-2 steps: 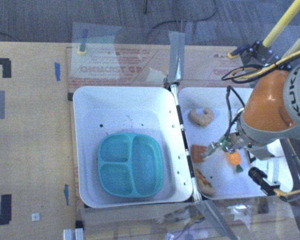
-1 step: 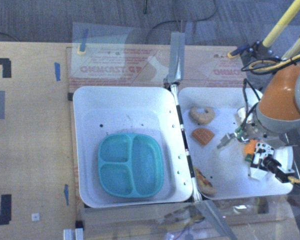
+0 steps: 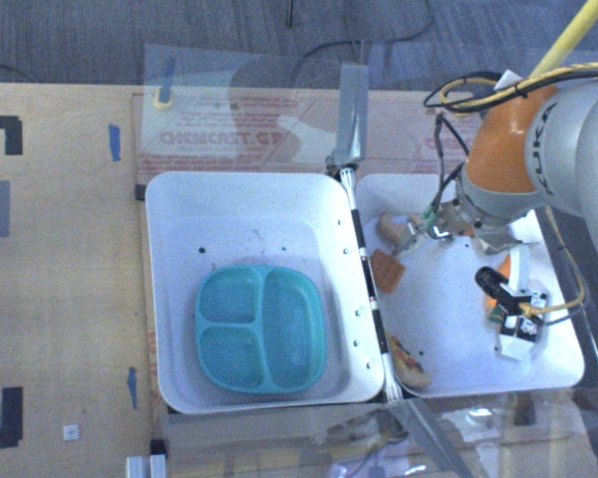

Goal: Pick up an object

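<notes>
One wooden bench [image 3: 60,317] takes most of the view, with grey carpet [image 3: 130,18] beyond its far edge

Two shallow white bins sit on it side by side, meeting along the middle: left bin [image 3: 239,207], right bin [image 3: 448,352]

Clear plastic sheet [image 3: 239,132] with red lettering lies flat on the bench behind the left bin

Arm [image 3: 578,137] comes in from the right above the right bin's far side. It is grey, with the orange band [image 3: 503,152] above the wrist

Teal divided plate [image 3: 261,329], three compartments, lies flat in the left bin, toward the near wall and roughly centred

Gripper [image 3: 421,233] is in the far-left part of the right bin, pointing toward the wall the bins share. Released or clenched: can't tell from this angle

Task thing: tan lump [image 3: 391,227], right bin, far-left area near that shared wall. It is just beside the gripper tip. Touching or apart: can't tell, so no confirmed grasp

Orange-brown wedge [image 3: 386,270] is close to the same wall, just on the near side of the lump

Tan-and-red piece [image 3: 409,361] is in the right bin's near-left corner

Small orange bit [image 3: 489,313] is toward the bin's right side, mostly hidden, so I can't identify it

Black corner marks [image 3: 5,132] and blue tape strips [image 3: 114,142] are on the bench left of the bins
</notes>
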`<state>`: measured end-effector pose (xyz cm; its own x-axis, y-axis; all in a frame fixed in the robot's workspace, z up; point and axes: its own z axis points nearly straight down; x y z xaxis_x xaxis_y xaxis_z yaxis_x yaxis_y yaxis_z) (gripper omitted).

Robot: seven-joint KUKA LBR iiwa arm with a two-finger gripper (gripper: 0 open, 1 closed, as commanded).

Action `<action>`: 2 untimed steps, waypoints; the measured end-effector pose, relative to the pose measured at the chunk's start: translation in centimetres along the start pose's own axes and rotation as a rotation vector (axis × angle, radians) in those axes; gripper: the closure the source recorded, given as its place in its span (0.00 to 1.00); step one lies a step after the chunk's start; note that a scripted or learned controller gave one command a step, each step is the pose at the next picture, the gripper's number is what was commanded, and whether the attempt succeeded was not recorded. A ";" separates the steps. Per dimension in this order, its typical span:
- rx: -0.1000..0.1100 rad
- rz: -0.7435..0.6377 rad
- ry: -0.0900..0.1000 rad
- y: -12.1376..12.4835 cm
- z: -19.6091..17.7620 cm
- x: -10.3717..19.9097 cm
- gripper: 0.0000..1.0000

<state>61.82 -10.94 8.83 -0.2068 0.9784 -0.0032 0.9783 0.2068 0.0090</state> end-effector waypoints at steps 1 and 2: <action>0.008 -0.120 0.001 4.9 0.1 -0.6 0.00; 0.004 -0.122 -0.002 5.1 -1.0 -0.5 1.00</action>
<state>66.90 -10.40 9.85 -0.3245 0.9459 -0.0064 0.9459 0.3245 0.0041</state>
